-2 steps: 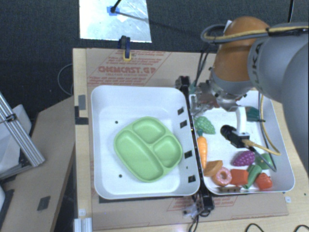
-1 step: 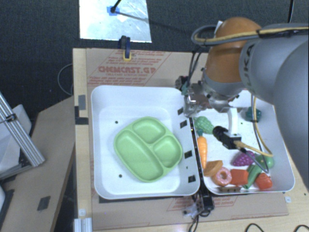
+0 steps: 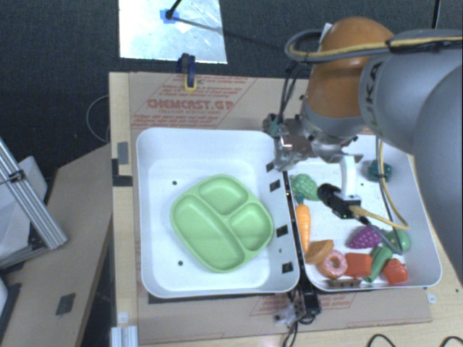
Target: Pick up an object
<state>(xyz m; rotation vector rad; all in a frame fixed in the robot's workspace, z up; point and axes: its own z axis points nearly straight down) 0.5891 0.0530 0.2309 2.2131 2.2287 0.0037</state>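
Note:
My gripper (image 3: pixel 284 152) hangs over the upper left corner of the right bin (image 3: pixel 423 248), close to the wall between the two bins. Just below it lies a green broccoli-like toy (image 3: pixel 304 186), and an orange carrot (image 3: pixel 304 224) lies below that along the bin's left wall. Nothing can be seen held by the gripper. The grey and orange arm covers the top of the right bin.
Along the right bin's front lie a pink donut (image 3: pixel 335 265), a tan bun (image 3: pixel 318 250), a red piece (image 3: pixel 358 264), purple grapes (image 3: pixel 365 235), a green pod (image 3: pixel 382 252) and a red fruit (image 3: pixel 396 272). A teal object (image 3: pixel 380 170) sits at the right. The left bin (image 3: pixel 155 165) holds a green divided plate (image 3: pixel 221 223).

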